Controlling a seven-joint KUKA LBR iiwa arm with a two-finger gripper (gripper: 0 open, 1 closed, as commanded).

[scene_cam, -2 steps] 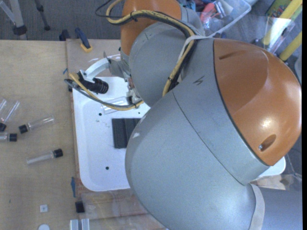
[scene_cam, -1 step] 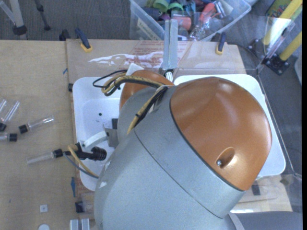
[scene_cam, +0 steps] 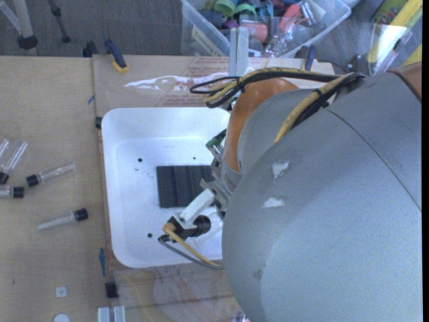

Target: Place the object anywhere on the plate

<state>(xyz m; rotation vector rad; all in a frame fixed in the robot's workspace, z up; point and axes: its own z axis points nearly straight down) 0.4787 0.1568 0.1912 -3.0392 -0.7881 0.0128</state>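
A dark grey ribbed plate (scene_cam: 179,184) lies flat in the middle of the left white bin (scene_cam: 127,123). The big grey arm with its orange band (scene_cam: 258,96) reaches in from the right and covers the right part of this bin and all of the other bin. My gripper (scene_cam: 216,183) hangs at the plate's right edge, mostly hidden under the wrist. A small green thing (scene_cam: 216,139) peeks out beside the wrist; what it is I cannot tell. The object itself I cannot make out.
A clear tub of colourful toys (scene_cam: 268,12) stands behind the bins. Several small vials (scene_cam: 50,173) lie on the wooden bench to the left. A blue clamp (scene_cam: 115,54) sits at the board's back left corner.
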